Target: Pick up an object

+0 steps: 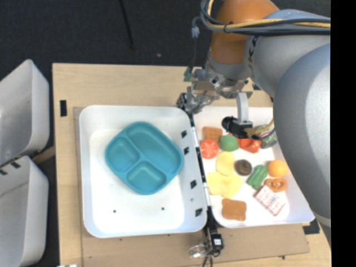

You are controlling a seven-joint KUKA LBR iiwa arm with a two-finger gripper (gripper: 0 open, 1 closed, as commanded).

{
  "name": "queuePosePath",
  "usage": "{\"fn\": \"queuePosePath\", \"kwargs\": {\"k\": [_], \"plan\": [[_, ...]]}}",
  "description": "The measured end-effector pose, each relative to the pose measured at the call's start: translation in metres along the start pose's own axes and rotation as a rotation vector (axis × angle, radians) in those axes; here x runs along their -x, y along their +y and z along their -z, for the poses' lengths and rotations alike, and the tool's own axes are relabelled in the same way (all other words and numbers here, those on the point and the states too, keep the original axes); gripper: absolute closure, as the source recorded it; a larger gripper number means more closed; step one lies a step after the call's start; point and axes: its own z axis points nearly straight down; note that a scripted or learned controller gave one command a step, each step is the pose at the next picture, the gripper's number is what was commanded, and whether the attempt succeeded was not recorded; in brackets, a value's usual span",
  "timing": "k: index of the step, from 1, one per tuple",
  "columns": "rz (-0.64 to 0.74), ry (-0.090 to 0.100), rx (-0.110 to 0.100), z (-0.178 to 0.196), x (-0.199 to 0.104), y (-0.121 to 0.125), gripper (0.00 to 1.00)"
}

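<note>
My gripper (192,100) hangs over the far end of the divider between the two white bins, above the right bin's (300,213) back-left corner. Nothing shows in its grasp. The right bin holds several toy foods: a brown bread slice (212,133), a red tomato slice (209,148), a green piece (228,143), a red pepper (248,144), yellow pieces (225,174), a dark brown round (243,167), a green pickle (256,176), an orange (277,167), a red-and-white packet (270,200) and a toast (233,209). The nearest to the gripper is the bread slice.
A blue divided plate (143,157) lies in the left bin (94,216). The grey arm with its orange band (239,21) covers the upper right of the view and the right bin's far edge. The wooden bench (67,82) surrounds the bins.
</note>
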Motion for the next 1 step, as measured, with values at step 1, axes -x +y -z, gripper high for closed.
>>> {"fn": "queuePosePath", "kwargs": {"k": [1], "plan": [[0.001,0.000,0.000,-0.0056,-0.0074,-0.0027,1.00]]}}
